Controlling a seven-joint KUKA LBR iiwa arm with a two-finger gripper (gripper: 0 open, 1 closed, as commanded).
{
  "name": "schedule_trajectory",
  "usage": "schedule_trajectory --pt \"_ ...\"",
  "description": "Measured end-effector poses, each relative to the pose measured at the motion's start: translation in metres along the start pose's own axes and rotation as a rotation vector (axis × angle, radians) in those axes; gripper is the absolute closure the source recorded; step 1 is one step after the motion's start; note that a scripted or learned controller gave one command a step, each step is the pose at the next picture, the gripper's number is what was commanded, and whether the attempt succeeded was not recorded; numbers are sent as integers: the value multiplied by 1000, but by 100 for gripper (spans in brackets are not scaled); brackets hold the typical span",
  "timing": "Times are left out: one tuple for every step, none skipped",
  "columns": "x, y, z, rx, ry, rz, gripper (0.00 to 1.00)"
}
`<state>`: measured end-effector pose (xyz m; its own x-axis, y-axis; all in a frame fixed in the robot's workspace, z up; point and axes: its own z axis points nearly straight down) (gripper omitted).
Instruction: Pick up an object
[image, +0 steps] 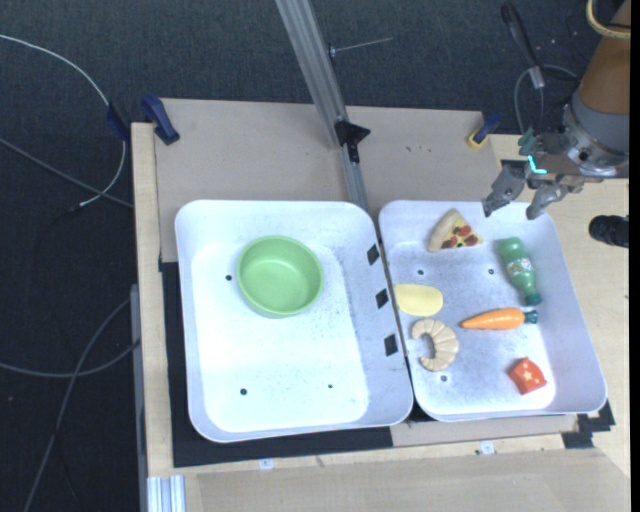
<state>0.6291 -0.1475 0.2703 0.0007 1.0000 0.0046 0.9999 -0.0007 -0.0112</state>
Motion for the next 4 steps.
schedule_trajectory --pt "0 1 -4 -7 -1 -1 0" --pt "0 9 56 1 -1 -1 0" --pt "2 10 120 0 -1 0 0" --pt "2 10 173 1 0 0 0"
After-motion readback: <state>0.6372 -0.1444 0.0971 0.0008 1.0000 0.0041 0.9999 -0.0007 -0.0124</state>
